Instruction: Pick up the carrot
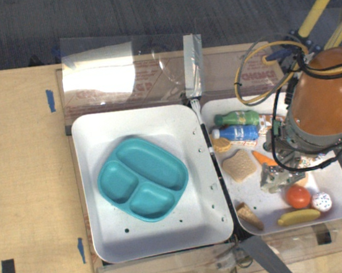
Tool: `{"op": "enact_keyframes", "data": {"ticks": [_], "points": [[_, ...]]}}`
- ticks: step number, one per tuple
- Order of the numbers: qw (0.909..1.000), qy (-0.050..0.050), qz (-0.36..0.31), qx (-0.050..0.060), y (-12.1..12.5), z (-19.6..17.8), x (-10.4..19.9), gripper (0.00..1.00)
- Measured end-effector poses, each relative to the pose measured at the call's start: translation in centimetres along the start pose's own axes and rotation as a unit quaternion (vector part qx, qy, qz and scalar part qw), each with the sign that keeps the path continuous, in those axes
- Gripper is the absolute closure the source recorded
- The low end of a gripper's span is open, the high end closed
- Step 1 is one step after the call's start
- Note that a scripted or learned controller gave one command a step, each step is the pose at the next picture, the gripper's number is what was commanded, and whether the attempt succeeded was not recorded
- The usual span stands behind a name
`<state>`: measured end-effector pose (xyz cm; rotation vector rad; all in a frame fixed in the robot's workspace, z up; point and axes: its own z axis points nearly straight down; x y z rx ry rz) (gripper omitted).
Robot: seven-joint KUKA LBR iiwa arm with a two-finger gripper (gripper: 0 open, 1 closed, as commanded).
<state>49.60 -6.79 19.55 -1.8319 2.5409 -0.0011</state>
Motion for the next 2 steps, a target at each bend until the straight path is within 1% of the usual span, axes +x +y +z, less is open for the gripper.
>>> {"op": "enact_keyframes", "data": {"ticks": [1, 2], "points": [[1.0, -0.003, 0.001, 0.003, -0.2, -1.0, -0.3, 1.0], [0.9717, 0.002, -0.236, -0.001, 0.3, 10.7, 3.8, 1.0]]}}
